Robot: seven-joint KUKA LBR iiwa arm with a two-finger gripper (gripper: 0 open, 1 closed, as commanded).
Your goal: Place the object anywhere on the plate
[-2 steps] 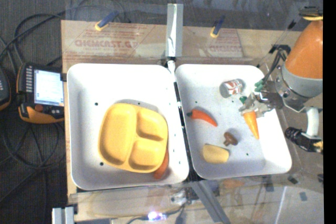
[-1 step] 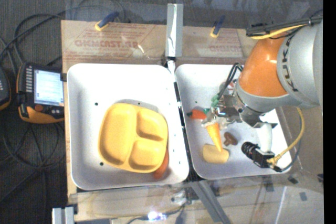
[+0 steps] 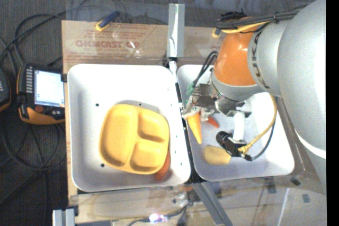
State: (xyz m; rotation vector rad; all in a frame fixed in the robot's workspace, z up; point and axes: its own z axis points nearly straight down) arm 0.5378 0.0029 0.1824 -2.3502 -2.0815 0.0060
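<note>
We see two white bins side by side on the table. In the left bin (image 3: pixel 85 92) a yellow plate (image 3: pixel 135 137) with three compartments lies slightly tilted, toward the bin's 5 o'clock side; a reddish-orange object (image 3: pixel 164 169) peeks out from under the plate's 5 o'clock edge, too hidden for us to name it.

The grey arm with its orange band (image 3: pixel 235 61) reaches in from 3 o'clock and hangs over the right bin (image 3: pixel 275 164). Its end effector (image 3: pixel 197 108) sits at the 9 o'clock side of that bin, close to the wall shared with the left bin. An orange carrot-like object (image 3: pixel 195 127) points down toward 6 o'clock directly below it, its upper end tucked up against the end effector; we cannot tell whether the end effector is gripping it or merely above it. A small red piece (image 3: pixel 212 121) shows just beside the carrot at 3 o'clock.

At the bin's 6 o'clock side lies a tan, rounded object (image 3: pixel 216 155), near the carrot's tip but apart from it. A black cable fitting (image 3: pixel 229 144) hangs from the arm, just above the tan object.
</note>
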